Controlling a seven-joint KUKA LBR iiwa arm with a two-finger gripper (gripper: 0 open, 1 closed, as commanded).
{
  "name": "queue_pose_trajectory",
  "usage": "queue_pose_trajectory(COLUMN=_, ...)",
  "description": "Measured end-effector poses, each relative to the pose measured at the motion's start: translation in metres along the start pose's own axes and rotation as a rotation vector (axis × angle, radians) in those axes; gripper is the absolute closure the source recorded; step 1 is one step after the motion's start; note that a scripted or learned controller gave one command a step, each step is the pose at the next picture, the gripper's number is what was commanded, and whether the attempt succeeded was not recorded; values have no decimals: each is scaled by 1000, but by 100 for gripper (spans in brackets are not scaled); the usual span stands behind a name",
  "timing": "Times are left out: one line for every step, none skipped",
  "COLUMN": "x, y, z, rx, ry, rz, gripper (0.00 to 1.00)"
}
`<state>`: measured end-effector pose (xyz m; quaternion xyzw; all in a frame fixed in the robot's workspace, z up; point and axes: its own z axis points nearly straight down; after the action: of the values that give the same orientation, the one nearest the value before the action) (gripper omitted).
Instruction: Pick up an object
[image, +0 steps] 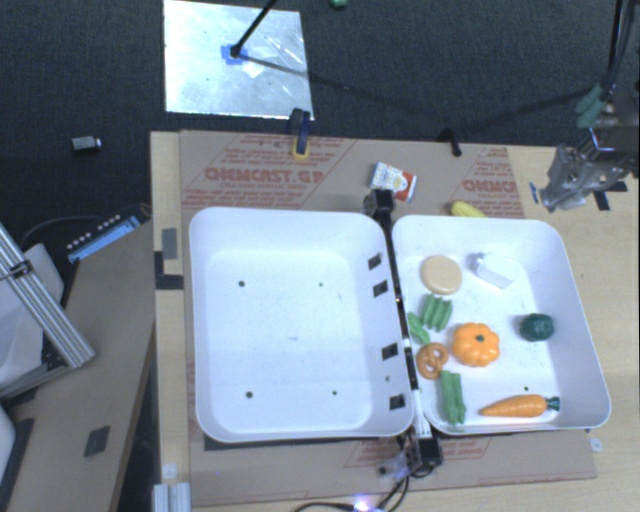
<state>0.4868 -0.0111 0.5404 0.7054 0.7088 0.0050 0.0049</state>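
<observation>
Camera view, from above at a slant. Two white bins side by side on a brown cardboard sheet: left bin and right bin, touching along the middle edge.

Pincer at the far right of the scene, outside the right bin, just beyond its far right corner. Too blurred and small to tell whether apart or together. Nothing seen held in it.

All the things for picking inside the right bin, to the near left of the pincer and well apart from it:
- grey-white block, in the far part of the bin, the closest one to the pincer;
- round beige biscuit, just left of the block;
- green beans, near of the biscuit;
- orange pumpkin, in the middle of the bin;
- pretzel, just beside the pumpkin on its left;
- dark green lump, right of the pumpkin;
- green pod, near of the pretzel;
- carrot, lying along the near wall, the farthest one from the pincer.

Outside the bins, on the cardboard: yellow piece just beside the far rim of the right bin, and small white and red carton to its left.
</observation>
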Motion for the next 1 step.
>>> queue_pose_trajectory(x=49, y=-3, z=150, rx=27, ry=0, rz=-3, gripper=100)
